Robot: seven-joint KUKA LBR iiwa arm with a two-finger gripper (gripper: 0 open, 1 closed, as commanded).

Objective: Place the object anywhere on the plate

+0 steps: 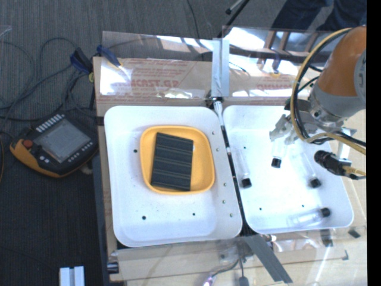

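Lying flat on the yellow plate (177, 159), the dark ribbed rectangular object (172, 161) covers most of the plate's middle, its long side running from the far edge toward the near edge. The plate sits in the left white bin (125, 219) on the surface. Over the right white bin (333, 216), toward its far right corner, hangs the grey arm (345, 70) with its orange band, partly cut off at the picture's edge. The tool (283, 139) reaches down there; glare and cables blur it, so how it stands cannot be told. A handheld control pendant (56, 145) lies on the floor beyond the surface's left edge.
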